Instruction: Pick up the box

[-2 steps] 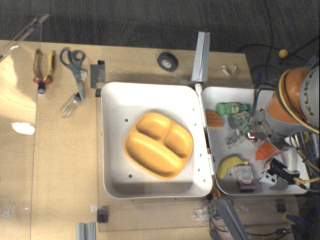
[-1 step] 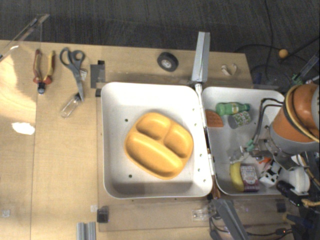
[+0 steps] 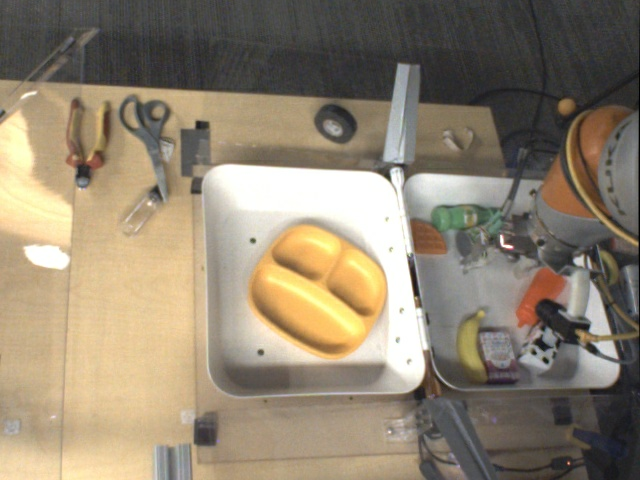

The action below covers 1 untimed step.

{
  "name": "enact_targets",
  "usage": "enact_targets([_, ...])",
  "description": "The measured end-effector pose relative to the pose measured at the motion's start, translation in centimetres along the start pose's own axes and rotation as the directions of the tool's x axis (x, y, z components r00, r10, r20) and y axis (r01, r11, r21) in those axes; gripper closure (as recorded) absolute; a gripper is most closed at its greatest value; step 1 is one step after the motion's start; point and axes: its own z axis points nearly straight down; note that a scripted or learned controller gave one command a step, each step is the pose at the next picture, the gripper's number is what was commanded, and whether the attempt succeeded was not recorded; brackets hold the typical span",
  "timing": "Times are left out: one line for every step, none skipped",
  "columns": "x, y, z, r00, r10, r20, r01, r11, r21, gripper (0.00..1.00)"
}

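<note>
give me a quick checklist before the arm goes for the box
1. Box located: ok, the small purple box lies near the front of the right bin.
2. Box free of neighbours: not ok, a banana lies against its left side and a black-and-white item sits close on its right.
3. Hand position: cannot tell, the arm hangs over the right bin's far side, and the clutter hides the hand.
4. Box already held: cannot tell.
5. Left bin: ok, the yellow object is away from the box.
</note>
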Motion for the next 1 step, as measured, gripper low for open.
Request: enact_targets([-3.34,-7.74,-3.05,0.999,-0.046,0.0,0.046,0.999,-0.001,0.0])
